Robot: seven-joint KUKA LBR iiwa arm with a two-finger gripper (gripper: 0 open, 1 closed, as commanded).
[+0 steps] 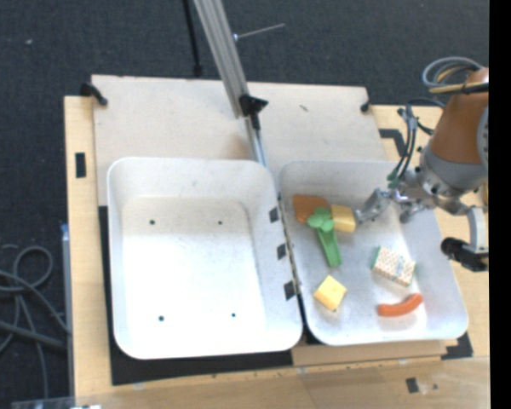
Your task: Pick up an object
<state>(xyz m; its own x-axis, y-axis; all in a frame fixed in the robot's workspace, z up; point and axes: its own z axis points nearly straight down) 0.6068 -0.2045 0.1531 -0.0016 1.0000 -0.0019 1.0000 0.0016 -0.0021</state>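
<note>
Claw (381, 204) hanging over the right bin (450, 301), finger state impossible to tell, holding nothing visibly. Wooden bench (179, 109) sitting on dark carpet (34, 32). Green object (326, 235) lying near the claw, long axis running top to bottom; yellow block (344, 220) touching it.

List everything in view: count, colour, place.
bins: 2, white, side by side on the bench; left, right
orange block: 1, right bin, far left corner
green toy: 1, beside the orange block
pale yellow block: 1, right of the green toy
yellow block: 1, right bin, near side
patterned block: 1, white, right bin, right of centre
red piece: 1, near right corner
pole: 1, metal, behind the bins
arm: 1, grey and orange, from the right
hand: 1, over the right bin
</note>
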